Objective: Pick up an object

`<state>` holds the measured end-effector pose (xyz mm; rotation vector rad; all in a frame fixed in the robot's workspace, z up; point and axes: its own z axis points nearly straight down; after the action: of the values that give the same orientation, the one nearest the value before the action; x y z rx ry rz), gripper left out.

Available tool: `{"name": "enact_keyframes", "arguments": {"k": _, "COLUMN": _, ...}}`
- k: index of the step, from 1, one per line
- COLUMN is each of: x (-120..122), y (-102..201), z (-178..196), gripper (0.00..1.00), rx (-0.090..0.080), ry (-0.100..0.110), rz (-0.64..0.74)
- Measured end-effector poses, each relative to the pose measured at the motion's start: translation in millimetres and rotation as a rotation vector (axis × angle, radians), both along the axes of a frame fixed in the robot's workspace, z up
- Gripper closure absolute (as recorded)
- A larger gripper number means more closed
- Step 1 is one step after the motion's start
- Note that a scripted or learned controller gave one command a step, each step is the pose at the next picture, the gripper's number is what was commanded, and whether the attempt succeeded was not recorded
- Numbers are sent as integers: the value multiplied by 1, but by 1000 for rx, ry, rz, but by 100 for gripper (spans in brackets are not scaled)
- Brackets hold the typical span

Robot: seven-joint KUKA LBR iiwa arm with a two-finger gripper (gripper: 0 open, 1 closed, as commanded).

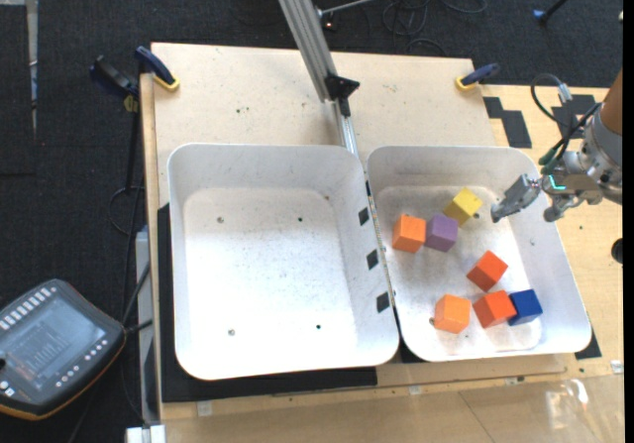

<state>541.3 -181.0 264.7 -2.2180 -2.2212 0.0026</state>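
2 shallow white bins are seen side by side on a pale desk (267,94), viewed from above at a slant. The left bin (188,183) fills the middle of the frame; the right bin (565,273), at centre right, holds 6 blocks. A yellow block (463,205) lies nearest the top, with a purple block (442,232) and an orange block (409,232) touching each other just below it. A red block (486,270) sits alone lower down. Along the bottom, another orange block (453,313), a red-orange block (493,308) and a blue block (525,305) are lined up. The tool (513,201) is seen at the right edge, above the bin's upper right, just beside the yellow block, grasping nothing; whether it is released or clenched cannot be told.
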Motion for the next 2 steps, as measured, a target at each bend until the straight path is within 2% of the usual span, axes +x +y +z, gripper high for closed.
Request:
{"name": "enact_keyframes", "arguments": {"k": 1, "x": 1, "y": 0, "z": 2, "gripper": 0, "rx": -1, "ry": -3, "rz": -1}}
{"name": "enact_keyframes", "arguments": {"k": 2, "x": 2, "y": 5, "z": -43, "gripper": 0, "rx": 0, "ry": 1, "rz": -1}}
